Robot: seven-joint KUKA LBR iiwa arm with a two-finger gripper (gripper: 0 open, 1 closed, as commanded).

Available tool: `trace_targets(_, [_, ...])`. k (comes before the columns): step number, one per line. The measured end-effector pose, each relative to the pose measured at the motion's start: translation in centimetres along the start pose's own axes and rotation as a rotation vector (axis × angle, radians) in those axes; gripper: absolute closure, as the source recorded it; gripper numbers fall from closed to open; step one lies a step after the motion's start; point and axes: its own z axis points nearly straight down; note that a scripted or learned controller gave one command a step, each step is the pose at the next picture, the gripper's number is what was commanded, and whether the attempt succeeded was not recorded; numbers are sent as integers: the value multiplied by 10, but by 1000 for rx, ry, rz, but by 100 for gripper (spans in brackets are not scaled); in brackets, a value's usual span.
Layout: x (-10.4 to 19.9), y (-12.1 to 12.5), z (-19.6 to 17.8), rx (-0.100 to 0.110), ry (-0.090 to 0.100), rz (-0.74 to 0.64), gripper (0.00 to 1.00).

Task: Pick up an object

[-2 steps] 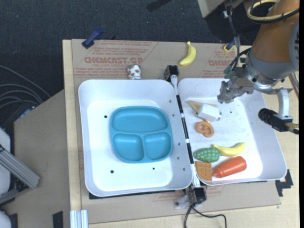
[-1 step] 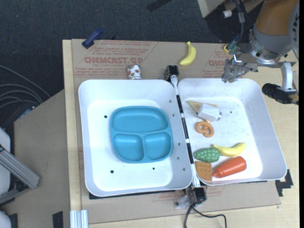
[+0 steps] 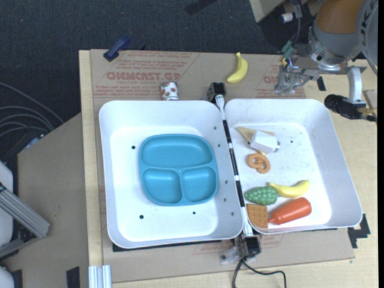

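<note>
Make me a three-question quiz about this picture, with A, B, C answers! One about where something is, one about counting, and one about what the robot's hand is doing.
1. Where is the blue tray?
A. In the left bin
B. In the right bin
C. On the floor

2. How many bananas are there?
A. One
B. Two
C. Four

3. What is the gripper doing?
A. Holding the carrot
B. Pressing on the blue tray
C. Hanging over the bench behind the right bin, with nothing in it

Answers:
1. A, the tray lies in the left bin.
2. B, one banana lies on the bench behind the bins and one is in the right bin.
3. C, the carrot lies in the right bin, far from the gripper.
</note>
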Motion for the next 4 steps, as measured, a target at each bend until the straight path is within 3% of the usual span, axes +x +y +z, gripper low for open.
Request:
trace_targets(2, [67,-10,1,5,2,0,100])
trace_targets(3, [66,-10,1,5,1,1,0])
trace_targets(4, [69,-1,78,7,1,0,0])
